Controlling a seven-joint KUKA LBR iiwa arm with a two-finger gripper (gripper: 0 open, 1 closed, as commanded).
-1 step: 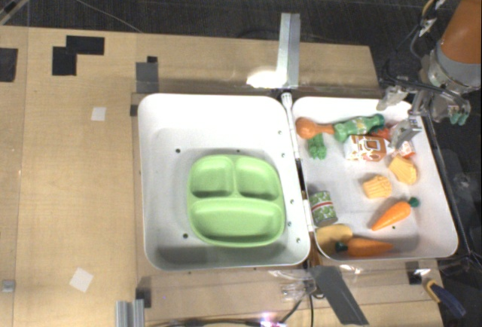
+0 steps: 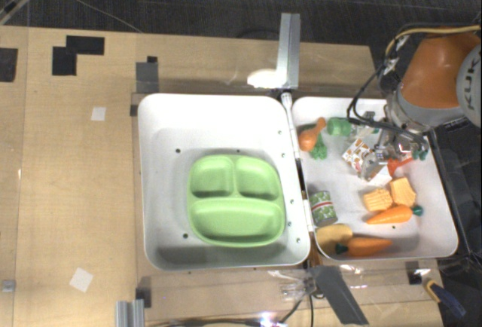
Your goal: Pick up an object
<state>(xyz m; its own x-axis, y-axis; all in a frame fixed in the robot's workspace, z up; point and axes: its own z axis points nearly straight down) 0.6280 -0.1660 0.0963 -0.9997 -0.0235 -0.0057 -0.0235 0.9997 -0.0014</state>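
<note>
The arm [image 2: 440,80] reaches in from the right and hangs over the upper part of the right bin [image 2: 452,231], its pincer [image 2: 395,152] low among the clutter there, presumably because that bin holds all the loose things a pick could aim at. Whether the pincer is spread or pressed together I cannot tell; its tips are lost against the crumpled packet [image 2: 360,151] and a small red piece [image 2: 398,165] just beneath it, and nothing is plainly seen pinched. The packet looks like the likeliest target: it lies touching or just beside the pincer, near the bin's middle top, its long axis running at a slant from upper right to lower left, though its creased shape makes that reading loose. Below it sit a waffle-like block [image 2: 376,200] and an orange wedge [image 2: 403,191], side by side, with a carrot [image 2: 390,215] under them lying nearly level, its green end to the right. A second carrot [image 2: 367,246] rests along the lower wall beside a yellowish lump [image 2: 333,233]. A small can [image 2: 322,205] lies against the left wall, and an orange drumstick-like toy [image 2: 310,135] with green pieces [image 2: 337,128] occupies the upper left corner. The left bin [image 2: 162,129] carries a green tray [image 2: 235,200] with three compartments, well apart from the arm. Both bins rest on the bench [image 2: 68,190].
</note>
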